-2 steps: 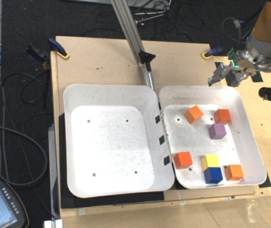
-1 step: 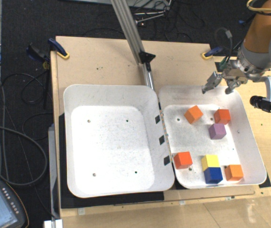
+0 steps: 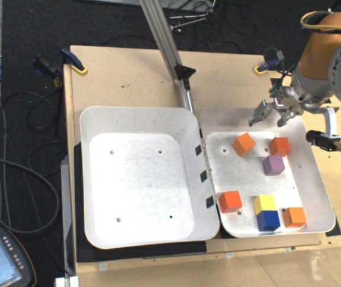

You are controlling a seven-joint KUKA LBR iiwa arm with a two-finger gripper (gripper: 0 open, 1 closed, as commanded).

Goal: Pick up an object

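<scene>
Camera view: tool poised above the right bin, nothing picked yet

Camera view caught tool with fingers spread apart, clamped on nothing, hanging over the far edge of right bin. Nearest below: tilted orange cube, second orange cube, purple cube touching that one. Best judged: chose the tilted cube, well clear of neighbours; squared fingers to its faces, then straight down.

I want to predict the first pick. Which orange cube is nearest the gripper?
The orange cube beside the purple cube, almost under the gripper. The other three lie farther left or toward the near edge.
</scene>
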